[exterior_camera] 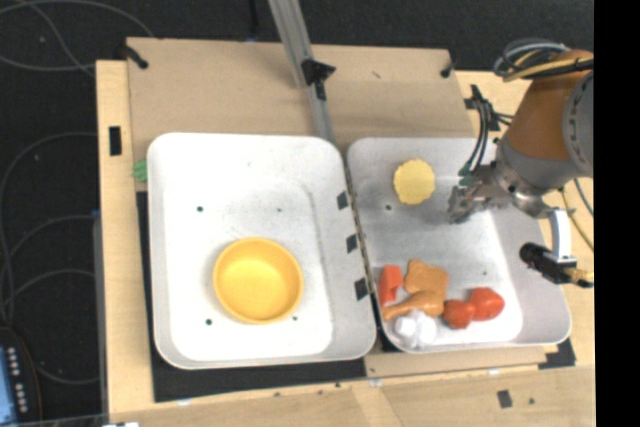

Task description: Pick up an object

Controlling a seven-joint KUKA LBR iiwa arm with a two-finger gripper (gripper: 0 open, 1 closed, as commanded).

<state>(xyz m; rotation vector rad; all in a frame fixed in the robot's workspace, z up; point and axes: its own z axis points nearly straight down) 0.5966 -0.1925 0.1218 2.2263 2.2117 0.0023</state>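
The gripper, its grip state impossible to tell, hangs in the right bin just beside the pale yellow disc, well apart from the toys clustered at the bin's front edge.

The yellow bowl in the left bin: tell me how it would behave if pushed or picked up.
The yellow bowl looks like thin plastic, so it is probably light and stiff. It sits upright on the smooth floor of the left bin, so a sideways push would likely slide it rather than tip it. Its rounded rim may slip from a pinch unless one wall is gripped.
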